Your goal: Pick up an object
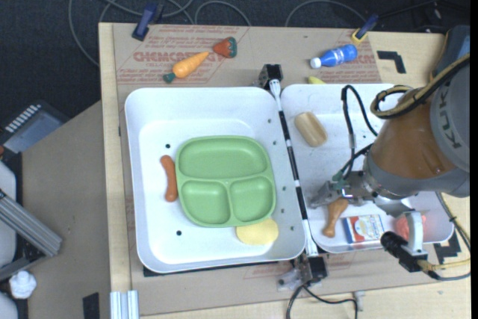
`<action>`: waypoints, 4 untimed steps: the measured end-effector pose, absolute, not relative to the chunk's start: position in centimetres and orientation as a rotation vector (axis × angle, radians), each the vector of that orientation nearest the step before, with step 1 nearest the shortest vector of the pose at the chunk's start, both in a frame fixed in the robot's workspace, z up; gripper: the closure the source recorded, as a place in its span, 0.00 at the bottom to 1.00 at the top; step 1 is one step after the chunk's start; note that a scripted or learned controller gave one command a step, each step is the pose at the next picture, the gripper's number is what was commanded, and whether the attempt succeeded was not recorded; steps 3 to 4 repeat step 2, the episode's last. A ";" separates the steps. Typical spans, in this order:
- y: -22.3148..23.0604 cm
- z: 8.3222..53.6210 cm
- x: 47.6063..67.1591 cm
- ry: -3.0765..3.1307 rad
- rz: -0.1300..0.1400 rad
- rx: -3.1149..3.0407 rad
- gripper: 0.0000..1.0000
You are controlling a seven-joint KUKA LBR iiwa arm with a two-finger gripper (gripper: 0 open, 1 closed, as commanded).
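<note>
**A:** Why is everything split up like that? The left white plastic bin [142,183] has the green 3-compartment plastic tray [225,180] square in its middle, a reddish-orange toy sausage [170,178] lying along the tray's left side, and a pale yellow round piece [257,233] tucked at its lower right corner.

**B:** My guess is the loose toys are just scattered as targets. The right white plastic bin [328,97] has the tan bread-roll-shaped toy [311,128] near its top, well apart from the arm, plus a small white and red-blue packet [364,228] low down.

**A:** And the end effector [334,196]?

**B:** Low in the right bin, close by the divider between the 2 bins. An orange carrot-shaped stick [333,217] lies right under it, touching or nearly so. That looks like what it is after.

**A:** Clamped on it?

**B:** I cannot tell. The grey wrist and cables cover the tip, so I can't say whether it is spread or closed, nor that it holds anything.

**A:** And on the cardboard-covered surface [246,41]?

**B:** An orange toy carrot [188,65] and a blue-and-white toy bottle [335,57], outside both bins.
</note>
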State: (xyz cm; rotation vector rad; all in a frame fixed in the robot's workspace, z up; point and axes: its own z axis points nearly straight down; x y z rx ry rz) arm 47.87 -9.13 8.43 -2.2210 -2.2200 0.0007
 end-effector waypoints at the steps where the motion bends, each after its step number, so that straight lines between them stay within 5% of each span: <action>1: -9.1 9.4 47.9 -2.220 -0.001 -2.223 1.00; 2: -0.9 18.6 57.6 -2.225 -0.005 -2.220 1.00; 4: -0.9 18.6 57.6 -2.225 -0.005 -2.220 1.00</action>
